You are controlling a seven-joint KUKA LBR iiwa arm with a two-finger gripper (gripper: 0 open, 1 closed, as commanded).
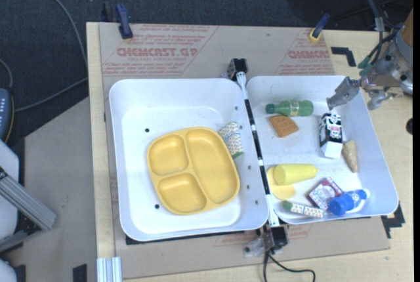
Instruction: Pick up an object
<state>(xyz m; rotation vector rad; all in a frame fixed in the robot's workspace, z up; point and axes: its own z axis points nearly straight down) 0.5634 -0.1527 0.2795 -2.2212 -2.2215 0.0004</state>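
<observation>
My gripper (359,96) hangs over the far right corner of the right bin (380,162). It is open, with nothing between its fingers (340,92). Just below it a small black-and-white milk carton (332,135) stands upright. A green bottle (290,107) lies to the gripper's left, with a brown cracker (283,126) beside it. A tan bread piece (351,156) lies by the right wall. Nearer the front lie a yellow cup (294,174), a red packet (323,193) and a blue bottle (346,202).
The left bin (131,103) holds a yellow divided plate (191,170) and a small patterned cup (231,137) by the wall between the bins. Blue clamps (123,20) sit on the cardboard base at the back. A yellow banana-like piece (282,191) lies under the cup.
</observation>
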